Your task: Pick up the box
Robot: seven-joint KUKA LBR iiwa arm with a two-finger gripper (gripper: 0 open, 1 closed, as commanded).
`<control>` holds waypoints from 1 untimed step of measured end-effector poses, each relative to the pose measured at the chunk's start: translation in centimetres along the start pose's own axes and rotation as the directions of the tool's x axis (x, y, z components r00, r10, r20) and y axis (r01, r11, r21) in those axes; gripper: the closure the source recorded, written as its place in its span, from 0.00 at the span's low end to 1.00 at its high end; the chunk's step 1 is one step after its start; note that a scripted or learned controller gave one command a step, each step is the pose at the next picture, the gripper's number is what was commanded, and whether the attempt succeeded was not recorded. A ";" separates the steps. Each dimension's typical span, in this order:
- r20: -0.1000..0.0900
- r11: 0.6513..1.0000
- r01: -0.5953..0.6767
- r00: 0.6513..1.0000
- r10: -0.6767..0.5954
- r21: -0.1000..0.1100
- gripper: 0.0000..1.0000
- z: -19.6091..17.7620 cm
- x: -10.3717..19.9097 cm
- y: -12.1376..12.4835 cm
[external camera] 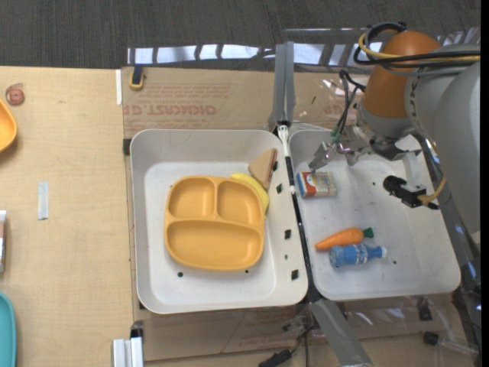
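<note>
The box [316, 183] is small, red, white and blue, and lies on its side near the left wall of the right bin [428, 281]. My gripper [334, 156] hangs just above and behind it, at the bin's far end, on the grey arm with the orange band [393, 75]. Its two fingers [321, 157] stand apart, open, with nothing between them. A small gap separates the left fingertip from the box's top.
In the right bin an orange carrot [341, 238] and a blue bottle [357, 254] lie toward the front. The left bin [153, 205] holds a yellow divided plate [215, 222], a yellow item [257, 187] and a brown wedge [264, 167]. A black cable clip [403, 189] hangs off the arm.
</note>
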State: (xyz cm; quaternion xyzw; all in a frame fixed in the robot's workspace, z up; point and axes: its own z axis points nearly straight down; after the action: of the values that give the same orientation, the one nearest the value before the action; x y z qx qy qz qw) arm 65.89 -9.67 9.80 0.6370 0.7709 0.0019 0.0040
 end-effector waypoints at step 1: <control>0.000 1.000 0.002 1.000 -0.002 -0.005 0.00 0.0 0.9 -7.0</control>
State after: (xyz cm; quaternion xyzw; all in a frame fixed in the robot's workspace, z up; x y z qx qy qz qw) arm 58.86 -10.09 9.78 0.6361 0.7716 0.0036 0.0055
